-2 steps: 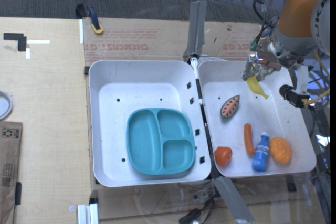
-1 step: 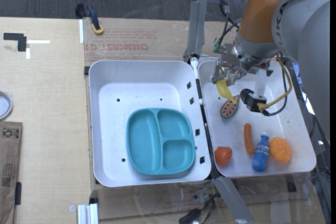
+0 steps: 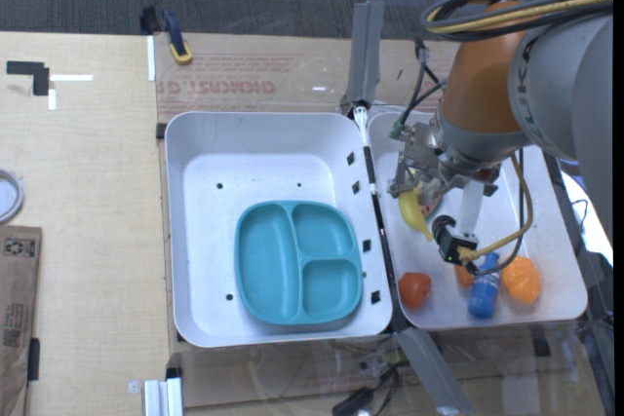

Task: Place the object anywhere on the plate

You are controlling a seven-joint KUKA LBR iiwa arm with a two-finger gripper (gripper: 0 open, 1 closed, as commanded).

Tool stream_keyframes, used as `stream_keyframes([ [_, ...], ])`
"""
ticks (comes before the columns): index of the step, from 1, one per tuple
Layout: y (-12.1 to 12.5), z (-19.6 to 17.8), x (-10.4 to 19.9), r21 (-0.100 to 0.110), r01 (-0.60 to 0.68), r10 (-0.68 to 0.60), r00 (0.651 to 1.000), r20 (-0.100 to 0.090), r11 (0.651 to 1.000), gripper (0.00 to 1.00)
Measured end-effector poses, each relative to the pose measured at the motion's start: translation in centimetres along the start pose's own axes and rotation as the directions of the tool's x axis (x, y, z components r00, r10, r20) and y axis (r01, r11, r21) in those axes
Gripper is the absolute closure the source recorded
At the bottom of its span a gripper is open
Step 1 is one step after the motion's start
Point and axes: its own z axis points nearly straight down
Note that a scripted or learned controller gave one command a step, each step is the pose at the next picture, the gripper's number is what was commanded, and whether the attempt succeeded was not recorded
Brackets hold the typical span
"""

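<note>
Yellow banana (image 3: 415, 212) sits clamped in the pincer (image 3: 413, 200), raised right of the teal plate (image 3: 297, 263). Pickup looks done. Carrying it across and setting it on that plate remains.

A roll of tape (image 3: 6, 197) lies at the bench's left edge, above a brown cardboard piece (image 3: 18, 299)

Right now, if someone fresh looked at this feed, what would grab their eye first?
Probably the teal divided plate lying in the left bin. Next, the grey-and-orange arm reaching into the right bin, its gripper right by a yellow object. Near that bin's front edge lie a red piece, a blue piece and an orange piece.
</note>
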Motion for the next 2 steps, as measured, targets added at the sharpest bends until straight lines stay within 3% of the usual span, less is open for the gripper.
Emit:
stream_keyframes([
  [1, -3.08, 0.98, 5.89, -0.001, 0.137, -0.137, 0.991, 0.001, 0.991, 1.00],
  [2, -3.06, 0.96, 5.86, -0.001, 0.137, -0.137, 0.991, 0.001, 0.991, 0.00],
])
